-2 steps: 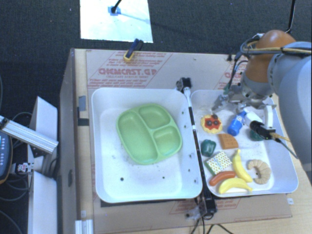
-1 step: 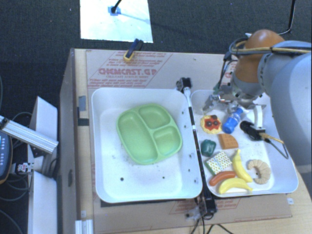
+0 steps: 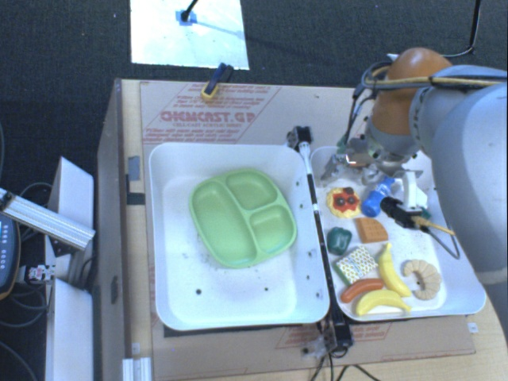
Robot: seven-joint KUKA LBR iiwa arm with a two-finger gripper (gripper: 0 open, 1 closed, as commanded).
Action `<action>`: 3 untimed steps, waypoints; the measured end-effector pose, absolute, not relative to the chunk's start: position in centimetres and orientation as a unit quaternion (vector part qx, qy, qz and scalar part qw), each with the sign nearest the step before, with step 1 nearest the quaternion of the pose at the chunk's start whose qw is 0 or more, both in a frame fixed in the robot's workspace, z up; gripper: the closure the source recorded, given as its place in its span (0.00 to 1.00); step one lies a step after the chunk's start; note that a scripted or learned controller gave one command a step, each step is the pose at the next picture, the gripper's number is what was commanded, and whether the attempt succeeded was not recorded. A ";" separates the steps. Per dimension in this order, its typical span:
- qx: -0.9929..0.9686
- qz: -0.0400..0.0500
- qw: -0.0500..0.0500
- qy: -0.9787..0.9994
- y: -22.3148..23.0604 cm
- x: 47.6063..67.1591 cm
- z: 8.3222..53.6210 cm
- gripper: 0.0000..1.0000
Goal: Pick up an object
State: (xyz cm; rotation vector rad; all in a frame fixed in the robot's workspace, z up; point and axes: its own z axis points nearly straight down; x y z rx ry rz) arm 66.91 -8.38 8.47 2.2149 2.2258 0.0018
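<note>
Two yellow bananas (image 3: 383, 302) nearest, at 6 o'clock in the right bin (image 3: 468, 296), with a red sausage (image 3: 361, 289) touching at their 10 o'clock and a tan pastry (image 3: 421, 279) just beside at 3 o'clock. Farther in, a checkered block (image 3: 357, 263), then a dark green pepper (image 3: 339, 240) and a brown cracker (image 3: 371, 229). Beyond, a red-and-yellow toy (image 3: 344, 202) beside a blue piece (image 3: 377, 198). Over at 9 o'clock, a green divided plate (image 3: 242, 217) lying flat in the left bin (image 3: 159, 236). Farthest, at 12 o'clock of the right bin, the gripper (image 3: 353, 159) hanging low above the toys; whether spread or closed, impossible to tell, with nothing visibly held.
</note>
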 end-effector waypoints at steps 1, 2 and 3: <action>0.705 0.000 0.001 0.709 -8.4 66.9 8.5 0.00; 0.707 0.000 0.002 0.707 -17.8 66.9 8.5 0.00; 0.705 0.001 0.004 0.709 -17.6 67.0 9.7 1.00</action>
